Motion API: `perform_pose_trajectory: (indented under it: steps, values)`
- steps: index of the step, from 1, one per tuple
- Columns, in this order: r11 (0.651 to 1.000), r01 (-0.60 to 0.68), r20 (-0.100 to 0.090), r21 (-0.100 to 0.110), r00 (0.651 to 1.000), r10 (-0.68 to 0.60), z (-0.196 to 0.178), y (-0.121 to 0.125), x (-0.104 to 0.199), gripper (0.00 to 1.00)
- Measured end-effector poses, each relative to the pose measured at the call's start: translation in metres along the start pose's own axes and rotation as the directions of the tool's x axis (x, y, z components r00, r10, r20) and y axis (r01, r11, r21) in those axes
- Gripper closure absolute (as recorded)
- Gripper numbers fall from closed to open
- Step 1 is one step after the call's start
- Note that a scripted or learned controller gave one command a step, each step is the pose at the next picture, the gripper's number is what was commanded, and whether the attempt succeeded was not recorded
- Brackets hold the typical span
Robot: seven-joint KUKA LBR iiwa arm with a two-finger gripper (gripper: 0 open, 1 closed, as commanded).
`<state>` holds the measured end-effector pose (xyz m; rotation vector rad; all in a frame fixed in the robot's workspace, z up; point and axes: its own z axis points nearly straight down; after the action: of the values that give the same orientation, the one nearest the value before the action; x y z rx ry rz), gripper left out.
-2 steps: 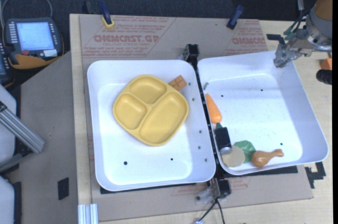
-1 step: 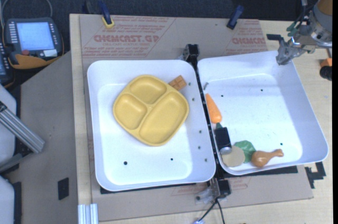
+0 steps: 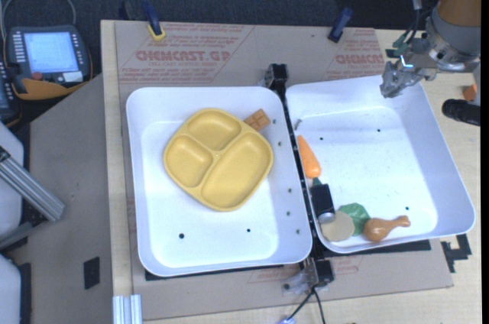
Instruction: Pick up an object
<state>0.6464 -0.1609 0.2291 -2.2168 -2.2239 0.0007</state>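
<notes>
My gripper point(image 3: 391, 85) hangs over the far edge of the right bin point(image 3: 397, 154), apart from every object. An orange carrot point(image 3: 308, 156) lies along that bin's left wall. Below it sit a black block point(image 3: 322, 199), a beige round piece point(image 3: 337, 227), a green item point(image 3: 356, 213) and a brown drumstick point(image 3: 384, 226), all clustered at the near left corner. In the left bin point(image 3: 153, 231) a yellow divided plate point(image 3: 219, 158) lies flat, with a small brown block point(image 3: 257, 119) at its far right rim.
A black clamp point(image 3: 276, 74) sits where the two bins meet at the back. A teach pendant point(image 3: 47, 55) lies off the bench at the left. Blue clips point(image 3: 155, 23) hold the cardboard's far edge.
</notes>
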Motion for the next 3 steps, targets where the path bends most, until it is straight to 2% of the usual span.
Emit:
perform_pose_trajectory:
  steps: [2,3]
  values:
    - [1.000,0.001,-0.001,0.000,1.000,-0.001,0.001,-0.024,0.103,1.00]
    - [1.000,0.001,-0.001,0.003,1.000,-0.001,0.003,-0.059,0.153,1.00]
